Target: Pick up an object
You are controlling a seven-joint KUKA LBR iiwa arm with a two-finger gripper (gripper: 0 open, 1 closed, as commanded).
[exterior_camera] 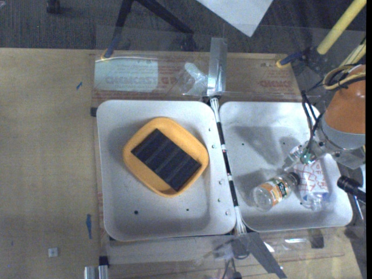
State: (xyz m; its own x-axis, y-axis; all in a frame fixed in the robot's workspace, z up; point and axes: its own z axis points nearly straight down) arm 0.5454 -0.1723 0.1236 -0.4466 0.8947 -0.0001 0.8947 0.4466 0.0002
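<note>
Camera view: I'm on approach w/ my gripper (pixel 303 154) low in the right bin (pixel 256 124), just above the small bottle (pixel 273 192) and beside the red-print packet (pixel 314 182). Can't tell grip state. Next: settle on one target, descend. Arm comes in from right, wrist angled down-left.

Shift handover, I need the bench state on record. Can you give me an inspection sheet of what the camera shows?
Surface: wooden bench bearing two shallow white plastic bins, left bin and right bin.
Job's things: yellow-orange rounded block with a dark ribbed top in left bin; small clear bottle with orange label lying on its side and a clear packet with red print in right bin.
Clutter: crumpled clear plastic behind the bins.
Grippers: gripper low over right bin's right side; jaws' state unclear.
Cables: yellow and black cables by the arm.
Surroundings: office chair base; white sheet.
</note>
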